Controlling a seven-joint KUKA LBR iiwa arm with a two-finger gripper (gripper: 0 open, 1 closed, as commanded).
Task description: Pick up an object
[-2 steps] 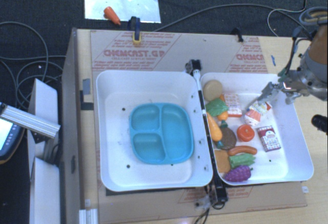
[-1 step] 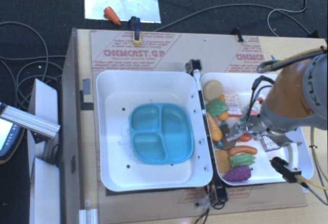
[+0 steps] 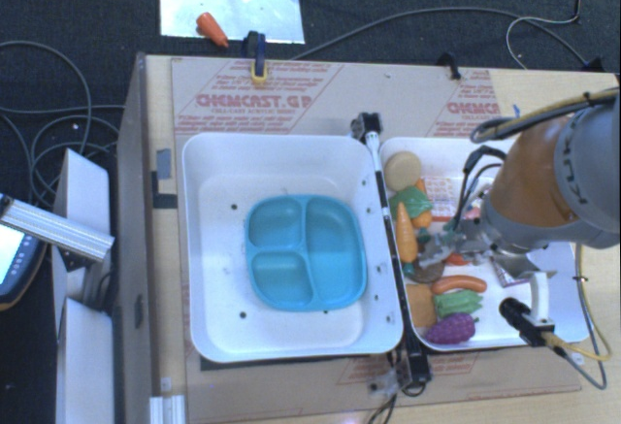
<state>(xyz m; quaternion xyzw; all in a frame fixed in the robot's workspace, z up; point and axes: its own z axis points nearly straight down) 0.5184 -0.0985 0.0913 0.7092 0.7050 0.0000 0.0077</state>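
Camera view, looking down at a slant. Left bin (image 3: pixel 209 218) holds a blue divided plate (image 3: pixel 306 252) at its centre. Right bin (image 3: pixel 456 146), touching it along the shared rim, holds toy food: a beige bun (image 3: pixel 403 166) at 12 o'clock in the pile, a green leafy piece (image 3: pixel 417 203) just below it, an orange carrot (image 3: pixel 405 233) lying along the divider, a red sausage (image 3: pixel 459 284) and a green bean-like piece (image 3: pixel 459 302) beside each other, a purple grape bunch (image 3: pixel 451 328) at 6 o'clock. The arm (image 3: pixel 558 184) enters from 3 o'clock; its gripper (image 3: pixel 456 243) sits low over the pile, at 3 o'clock of the carrot. The fingers are blurred against the clutter, so whether they are spread or pinched cannot be told. Possibly a dark item lies under them.
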